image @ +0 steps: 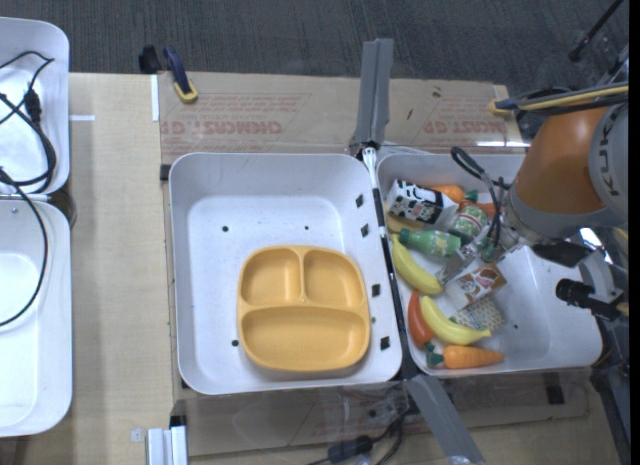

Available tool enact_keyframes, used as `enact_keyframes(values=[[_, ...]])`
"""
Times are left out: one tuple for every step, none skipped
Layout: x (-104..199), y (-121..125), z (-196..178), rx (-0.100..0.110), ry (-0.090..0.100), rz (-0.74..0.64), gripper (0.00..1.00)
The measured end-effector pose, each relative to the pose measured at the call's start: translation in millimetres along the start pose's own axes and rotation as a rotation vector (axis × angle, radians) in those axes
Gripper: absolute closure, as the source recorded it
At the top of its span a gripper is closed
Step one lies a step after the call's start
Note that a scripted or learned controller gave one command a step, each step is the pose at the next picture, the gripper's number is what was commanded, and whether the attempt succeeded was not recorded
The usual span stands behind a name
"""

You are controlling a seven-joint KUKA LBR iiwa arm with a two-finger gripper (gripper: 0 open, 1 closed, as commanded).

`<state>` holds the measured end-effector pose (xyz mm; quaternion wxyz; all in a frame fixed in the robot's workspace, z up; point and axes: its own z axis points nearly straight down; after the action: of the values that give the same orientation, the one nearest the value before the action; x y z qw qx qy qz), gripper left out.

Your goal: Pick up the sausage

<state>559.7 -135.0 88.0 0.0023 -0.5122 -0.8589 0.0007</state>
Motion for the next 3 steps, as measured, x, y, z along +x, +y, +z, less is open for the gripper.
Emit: enact_keyframes(values=[[-52, -44, -1, -0.003, -0.002, -0.207, 0.0], [-111, 32, -27, -0.005, -0.005, -0.301, 0.0], [-121, 42, -1, 0.001, 0.002, -0.37, 0.0]])
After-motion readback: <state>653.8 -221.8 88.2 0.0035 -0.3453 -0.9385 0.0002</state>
